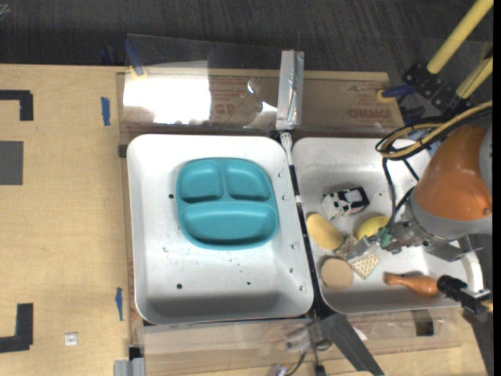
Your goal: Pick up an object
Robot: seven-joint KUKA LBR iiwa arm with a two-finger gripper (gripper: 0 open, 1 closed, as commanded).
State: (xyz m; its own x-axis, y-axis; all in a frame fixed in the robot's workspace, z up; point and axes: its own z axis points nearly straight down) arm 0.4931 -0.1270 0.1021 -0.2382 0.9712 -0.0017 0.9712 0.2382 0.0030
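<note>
Metal jaws (362, 245) sit low among right-bin (344, 151) objects; their spread is unclear.

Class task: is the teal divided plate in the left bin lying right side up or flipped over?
Right side up: the teal plate shows its three hollow compartments facing the camera.

Small objects (324, 231) clustered in the right-hand white bin (313, 161).

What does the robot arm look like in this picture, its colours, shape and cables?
The arm is rounded and bulky, with a broad orange band above a grey wrist ring. Black and yellow cables loop over its upper side. The gripper at its end is small, dark and metallic, with a greenish part beside it.
</note>
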